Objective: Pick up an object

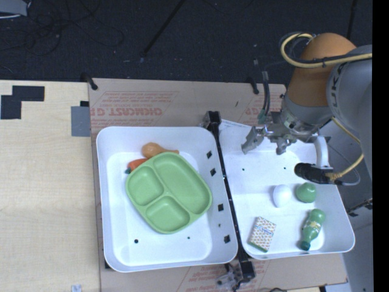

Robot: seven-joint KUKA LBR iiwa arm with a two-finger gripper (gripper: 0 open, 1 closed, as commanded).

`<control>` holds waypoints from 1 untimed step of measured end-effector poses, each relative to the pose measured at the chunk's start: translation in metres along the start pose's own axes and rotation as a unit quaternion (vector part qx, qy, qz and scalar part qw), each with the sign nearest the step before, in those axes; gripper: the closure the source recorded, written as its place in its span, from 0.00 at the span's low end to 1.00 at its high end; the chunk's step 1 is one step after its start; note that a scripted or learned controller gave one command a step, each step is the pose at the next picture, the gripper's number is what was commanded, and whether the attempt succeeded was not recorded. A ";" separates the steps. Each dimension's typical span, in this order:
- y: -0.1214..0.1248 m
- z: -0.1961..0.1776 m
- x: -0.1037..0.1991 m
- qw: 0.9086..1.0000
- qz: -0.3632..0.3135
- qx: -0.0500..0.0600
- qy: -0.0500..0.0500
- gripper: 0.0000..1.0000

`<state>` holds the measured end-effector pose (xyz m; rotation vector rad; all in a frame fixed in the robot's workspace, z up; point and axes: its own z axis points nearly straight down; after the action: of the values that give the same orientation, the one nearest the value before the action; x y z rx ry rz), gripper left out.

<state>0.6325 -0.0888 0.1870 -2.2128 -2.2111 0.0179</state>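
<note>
The gripper (267,142) hangs over the far edge of the right bin (252,187), its two grey fingers (251,142) spread well apart and pointing down toward the white floor, with nothing between them. Behind it the wrist rises into the grey arm (349,84) and its orange band (316,69), which enter from the right side of the view; yellow-sheathed cable loops around the top of the band. A black, rounded part of the rig (313,173) juts out just right of the gripper, above the bin's right side. Below it, near the bin's right wall, lie four things that could be picked up: a green ball-like fruit (306,192), a white egg-shaped object (282,195) just beside it on the left, a green bottle (310,228) lying tilted in the near right corner, and a small patterned box (262,233) near the front wall. All four sit apart from the gripper, toward the near half of the bin. A black divider (220,187) runs between the two bins. The left bin (115,224) bears a green sectioned plate (168,191) with three compartments, and an orange toy (152,151) is partly tucked behind its far edge. Both bins rest on brown cardboard (152,105) laid over a pale wooden bench (42,193).
</note>
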 end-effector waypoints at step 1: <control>0.003 -0.009 0.000 1.000 -0.001 -0.007 0.000 0.00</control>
<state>0.6356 -0.0888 0.1959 -2.2183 -2.2206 0.0032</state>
